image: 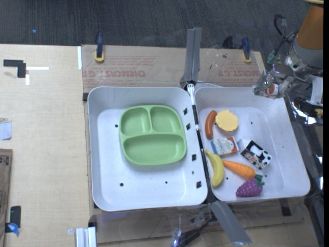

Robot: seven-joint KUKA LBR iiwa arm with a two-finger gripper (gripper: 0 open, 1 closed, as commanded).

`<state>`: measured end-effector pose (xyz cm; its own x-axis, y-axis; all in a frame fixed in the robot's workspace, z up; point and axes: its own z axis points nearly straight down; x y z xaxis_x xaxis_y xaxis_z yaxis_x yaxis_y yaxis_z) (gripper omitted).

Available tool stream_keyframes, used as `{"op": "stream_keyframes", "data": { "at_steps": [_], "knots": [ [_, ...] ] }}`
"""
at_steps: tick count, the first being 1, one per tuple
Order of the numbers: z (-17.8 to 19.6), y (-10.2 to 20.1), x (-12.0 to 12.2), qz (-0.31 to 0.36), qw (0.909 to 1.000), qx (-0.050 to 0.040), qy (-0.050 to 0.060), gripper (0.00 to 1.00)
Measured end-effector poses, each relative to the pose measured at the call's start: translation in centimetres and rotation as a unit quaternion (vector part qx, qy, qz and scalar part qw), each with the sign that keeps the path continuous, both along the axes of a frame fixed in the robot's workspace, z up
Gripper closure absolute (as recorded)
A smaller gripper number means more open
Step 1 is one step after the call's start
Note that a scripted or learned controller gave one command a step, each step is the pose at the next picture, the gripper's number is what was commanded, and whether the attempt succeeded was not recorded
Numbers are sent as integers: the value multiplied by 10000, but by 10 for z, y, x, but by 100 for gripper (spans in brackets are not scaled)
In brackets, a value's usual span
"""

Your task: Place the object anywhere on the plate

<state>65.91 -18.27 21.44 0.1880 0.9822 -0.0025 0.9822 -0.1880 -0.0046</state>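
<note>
A green three-compartment plate (153, 135) lies in the left bin (103, 179), with nothing on it. The right bin (288, 153) holds a red sausage (210, 123), a yellow round bun (226, 121), a small white packet (224, 146), a black-and-white carton (256, 155), a banana (216, 168), a carrot (240, 168) and purple grapes (249, 188). My gripper (268, 88) hangs over the far right corner of the right bin, well away from the plate. A small orange-white spot shows at its tip; I cannot make out what it is.
A grey divider bar (193, 55) rises at the back between the two bins. Blue clamps (99, 50) hold brown cardboard behind them. Cables and the arm's body (308, 40) crowd the far right side.
</note>
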Motion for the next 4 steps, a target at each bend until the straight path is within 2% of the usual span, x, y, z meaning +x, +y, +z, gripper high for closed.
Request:
{"op": "stream_keyframes", "data": {
  "at_steps": [1, 2, 3, 4],
  "knots": [
    [-24, 64, -36, 1130, 9936, 14, 1, 100],
    [-25, 163, -70, 1900, 9818, 14, 1, 100],
    [-25, 237, -79, 2343, 9722, 11, 3, 100],
    [-25, 236, -79, 2339, 9723, 11, 1, 0]
  ]
}}
